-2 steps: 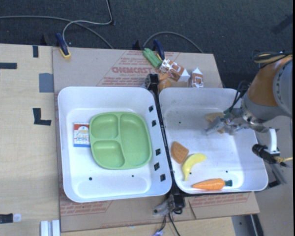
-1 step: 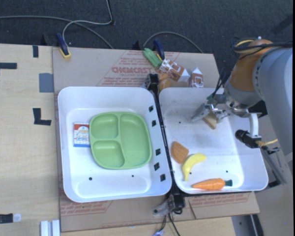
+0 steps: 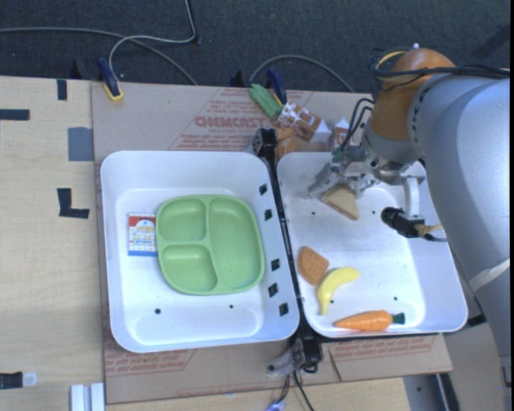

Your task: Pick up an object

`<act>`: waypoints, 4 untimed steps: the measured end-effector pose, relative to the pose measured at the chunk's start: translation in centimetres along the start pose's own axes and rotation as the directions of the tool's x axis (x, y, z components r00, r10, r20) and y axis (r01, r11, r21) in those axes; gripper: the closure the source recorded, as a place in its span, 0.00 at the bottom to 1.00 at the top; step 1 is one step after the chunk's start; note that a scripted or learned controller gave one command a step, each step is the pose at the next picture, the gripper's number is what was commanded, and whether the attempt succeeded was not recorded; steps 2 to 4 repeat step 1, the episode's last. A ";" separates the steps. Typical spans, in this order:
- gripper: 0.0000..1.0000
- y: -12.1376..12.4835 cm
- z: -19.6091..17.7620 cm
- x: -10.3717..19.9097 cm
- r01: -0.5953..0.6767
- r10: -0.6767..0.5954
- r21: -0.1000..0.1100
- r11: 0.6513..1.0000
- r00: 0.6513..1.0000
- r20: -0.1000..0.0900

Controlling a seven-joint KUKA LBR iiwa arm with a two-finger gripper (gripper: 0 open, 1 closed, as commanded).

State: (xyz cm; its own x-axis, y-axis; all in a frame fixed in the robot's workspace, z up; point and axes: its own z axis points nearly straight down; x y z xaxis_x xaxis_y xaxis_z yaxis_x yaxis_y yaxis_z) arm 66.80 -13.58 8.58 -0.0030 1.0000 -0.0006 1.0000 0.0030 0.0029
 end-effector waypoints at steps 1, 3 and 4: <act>1.00 0.0 -1.0 -0.1 0.001 -0.001 0.001 1.000 1.000 0.004; 1.00 0.0 -1.0 -0.1 0.001 -0.001 0.001 1.000 1.000 0.004; 1.00 0.0 -1.0 -0.1 0.001 -0.001 0.001 1.000 1.000 0.004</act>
